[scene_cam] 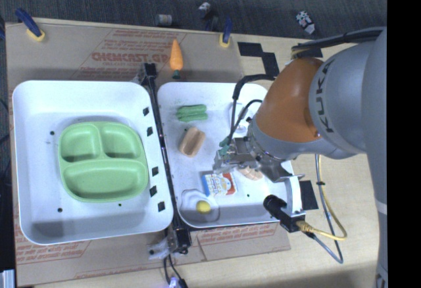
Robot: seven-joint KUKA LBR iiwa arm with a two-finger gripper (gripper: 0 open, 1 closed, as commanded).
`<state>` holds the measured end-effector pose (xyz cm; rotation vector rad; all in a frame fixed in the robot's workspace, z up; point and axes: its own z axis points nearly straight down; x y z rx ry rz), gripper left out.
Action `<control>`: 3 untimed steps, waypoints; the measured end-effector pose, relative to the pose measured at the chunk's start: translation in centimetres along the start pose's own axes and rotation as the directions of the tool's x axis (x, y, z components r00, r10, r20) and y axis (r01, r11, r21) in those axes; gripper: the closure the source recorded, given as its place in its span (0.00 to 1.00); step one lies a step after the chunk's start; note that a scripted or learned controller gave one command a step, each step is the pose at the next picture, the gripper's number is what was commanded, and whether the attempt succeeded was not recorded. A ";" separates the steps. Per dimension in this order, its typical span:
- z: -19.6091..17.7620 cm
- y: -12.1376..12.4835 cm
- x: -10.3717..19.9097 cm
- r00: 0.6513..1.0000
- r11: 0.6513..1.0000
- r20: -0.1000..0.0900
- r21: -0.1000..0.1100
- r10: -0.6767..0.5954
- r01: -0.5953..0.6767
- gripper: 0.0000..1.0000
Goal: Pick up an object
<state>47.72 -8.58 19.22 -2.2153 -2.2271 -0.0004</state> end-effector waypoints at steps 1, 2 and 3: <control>-1.0 0.1 0.0 1.000 1.000 0.001 -0.002 -0.005 0.005 1.00; -1.7 -0.1 -5.5 1.000 1.000 0.002 -0.001 0.001 -0.001 1.00; -2.7 0.1 -5.5 1.000 1.000 0.002 -0.004 -0.004 0.004 1.00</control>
